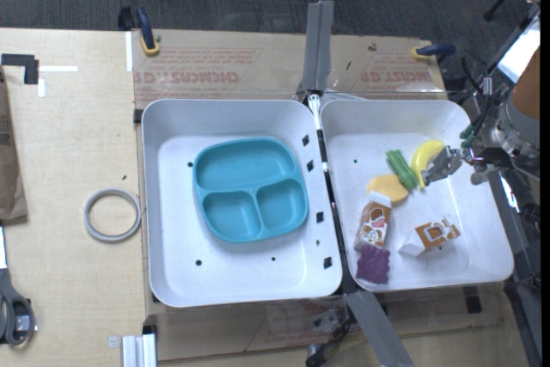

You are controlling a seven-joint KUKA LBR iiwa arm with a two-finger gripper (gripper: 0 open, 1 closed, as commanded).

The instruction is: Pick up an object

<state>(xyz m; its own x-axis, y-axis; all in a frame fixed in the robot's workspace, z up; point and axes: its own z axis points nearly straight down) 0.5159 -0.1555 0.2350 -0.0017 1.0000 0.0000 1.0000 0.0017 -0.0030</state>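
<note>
The right bin [481,266] holds several toy foods. A yellow banana [425,155] lies near its back right, with a green vegetable [400,168] beside it and a yellow-orange piece [388,186] just in front. A brown-and-white carton [375,223] lies in the middle, purple grapes [373,264] at the front, and a small orange-and-white box [436,235] to the right. My gripper [441,165] reaches in from the right, low over the bin, its tip right beside the banana's near end.
The left bin [163,262] holds a teal divided plate [251,189]. On the bench to the left lie a grey tape ring [113,214] and scissors [13,315]. Blue-and-yellow clamps [144,30] sit along the back edge. A grey post [319,47] rises between the bins.
</note>
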